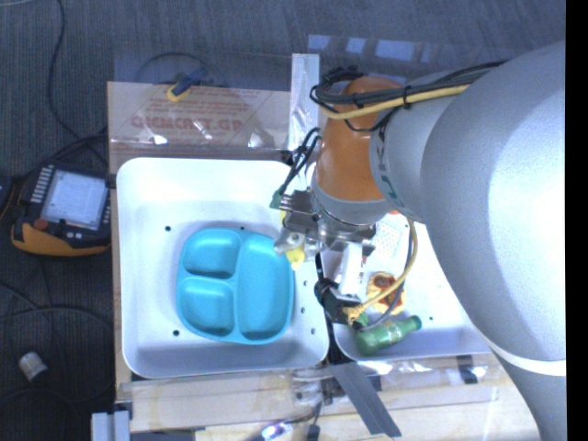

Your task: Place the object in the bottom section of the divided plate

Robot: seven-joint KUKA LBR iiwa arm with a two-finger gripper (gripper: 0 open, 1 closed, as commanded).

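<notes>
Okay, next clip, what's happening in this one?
A grey robot arm with an orange band reaches in over the seam between two shallow white bins. Its hand hovers by the right rim of a blue divided plastic plate lying in the left bin. A small yellow piece sits at the hand. A green bottle lies in the right bin.

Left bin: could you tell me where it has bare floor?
Bare strips run between the blue plate and the left bin's far, left and near walls. The right side is crowded by the gripper; the right bin holds a green bottle.
</notes>
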